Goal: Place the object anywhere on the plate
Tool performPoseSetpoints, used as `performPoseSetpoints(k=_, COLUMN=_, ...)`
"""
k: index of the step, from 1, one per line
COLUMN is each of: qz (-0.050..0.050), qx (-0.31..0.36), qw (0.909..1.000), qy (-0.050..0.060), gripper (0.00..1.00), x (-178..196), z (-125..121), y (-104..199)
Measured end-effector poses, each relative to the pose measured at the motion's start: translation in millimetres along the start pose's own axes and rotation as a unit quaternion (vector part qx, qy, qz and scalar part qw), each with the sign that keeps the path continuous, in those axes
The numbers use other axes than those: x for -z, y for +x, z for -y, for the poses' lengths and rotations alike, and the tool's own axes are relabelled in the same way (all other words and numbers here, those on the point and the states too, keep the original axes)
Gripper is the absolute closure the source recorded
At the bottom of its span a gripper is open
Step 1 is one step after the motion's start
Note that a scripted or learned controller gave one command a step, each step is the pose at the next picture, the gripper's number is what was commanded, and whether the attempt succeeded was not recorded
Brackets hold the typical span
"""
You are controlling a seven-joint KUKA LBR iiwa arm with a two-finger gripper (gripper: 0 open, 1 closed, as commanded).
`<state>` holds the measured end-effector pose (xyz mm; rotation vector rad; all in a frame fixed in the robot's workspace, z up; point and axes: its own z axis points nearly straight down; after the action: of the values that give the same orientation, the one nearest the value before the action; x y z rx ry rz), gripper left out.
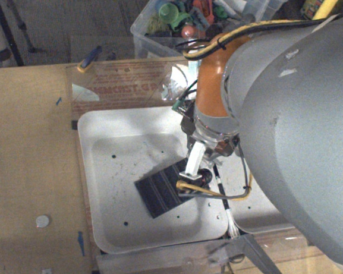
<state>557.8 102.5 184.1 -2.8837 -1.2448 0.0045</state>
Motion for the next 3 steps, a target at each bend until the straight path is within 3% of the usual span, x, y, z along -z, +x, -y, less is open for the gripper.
performPoseSetpoints(k=1, qz=0.000, qx=0.025, qw=0.9997, qy=0.000, gripper=1.00, x=-15, z=-10, y=81)
performPoseSetpoints(k=2, qz=0.000, qx=0.211, qw=0.9775, qy=0.001, gripper=1.00, x=0, z=69, y=88)
performPoseSetpoints(k=3, qz=-0.002, qx=0.008, qw=1.0000, qy=-0.001, gripper=1.00, x=-85, z=65, y=106)
